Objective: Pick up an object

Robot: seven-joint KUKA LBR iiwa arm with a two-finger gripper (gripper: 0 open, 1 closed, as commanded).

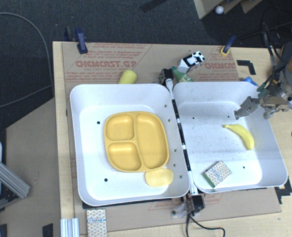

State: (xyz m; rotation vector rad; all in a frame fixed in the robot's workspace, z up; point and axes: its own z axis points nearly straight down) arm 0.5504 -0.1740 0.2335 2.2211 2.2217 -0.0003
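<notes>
A yellow banana [240, 135] lies in the right bin [205, 102], right of its middle. Near that bin's front edge rests a small green and white packet [218, 173]. My gripper [257, 111] hovers over the right bin's far right part, just above and behind the banana and apart from it. Its fingers [242, 108] are spread open and nothing is between them. In the left bin [86, 132] sits a yellow divided plate [136, 141], with a pale yellow round piece [159, 177] at its front right.
Behind the bins, a yellow object [128, 76] and a black and white toy [192, 59] lie on the cardboard. Blue clamps [80, 39] grip the board's far edge. A small packet [96, 221] lies in front of the left bin.
</notes>
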